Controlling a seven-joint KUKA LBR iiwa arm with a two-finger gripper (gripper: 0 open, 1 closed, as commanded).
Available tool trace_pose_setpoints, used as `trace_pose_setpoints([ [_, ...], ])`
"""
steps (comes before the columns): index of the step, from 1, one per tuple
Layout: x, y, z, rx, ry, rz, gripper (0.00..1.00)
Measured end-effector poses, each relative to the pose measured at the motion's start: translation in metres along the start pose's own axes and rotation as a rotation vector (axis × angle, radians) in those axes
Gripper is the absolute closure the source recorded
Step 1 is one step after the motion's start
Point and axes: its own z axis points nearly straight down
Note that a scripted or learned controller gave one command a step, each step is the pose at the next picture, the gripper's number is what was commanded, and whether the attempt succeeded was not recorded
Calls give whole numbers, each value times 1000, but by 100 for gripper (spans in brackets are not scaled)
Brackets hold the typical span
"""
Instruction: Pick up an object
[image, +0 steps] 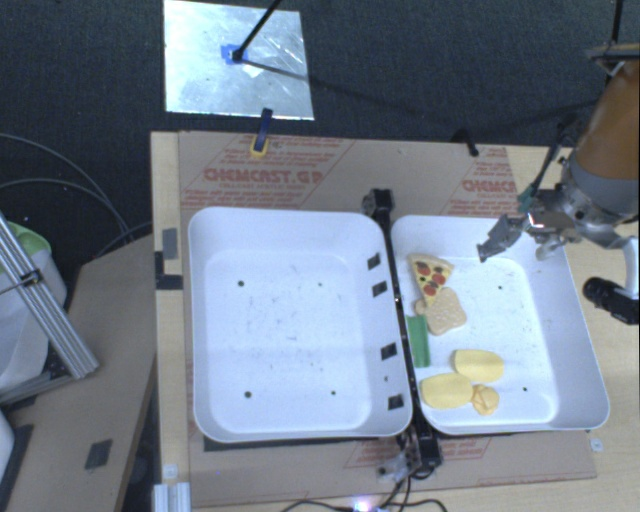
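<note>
The right bin (560, 340) holds several toy foods near its left wall. A pizza slice (431, 274) lies at the back, with a tan cracker (447, 312) just in front of it. A green stick (419, 342) runs along the wall. Toward the front sit two yellow lumps (478, 364) (447, 391) and a small tan piece (485, 400). My gripper (520, 246) hangs over the bin's back edge, right of the pizza slice and apart from every item. Its fingers are spread, so it is open with nothing between them.
The left bin (290, 330) stands beside the right one, with a black clip strip (395, 300) between them. Both rest on a cardboard sheet (330, 170). A metal plate (238, 58) lies at the back, and an aluminium frame (40, 300) stands at the left.
</note>
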Motion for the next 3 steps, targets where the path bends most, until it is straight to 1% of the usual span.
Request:
trace_pose_setpoints([
  [1,19,89,95,-6,-1,-6,0],
  [2,22,23,185,11,3,3,0],
  [3,37,84,178,-7,0,-4,0],
])
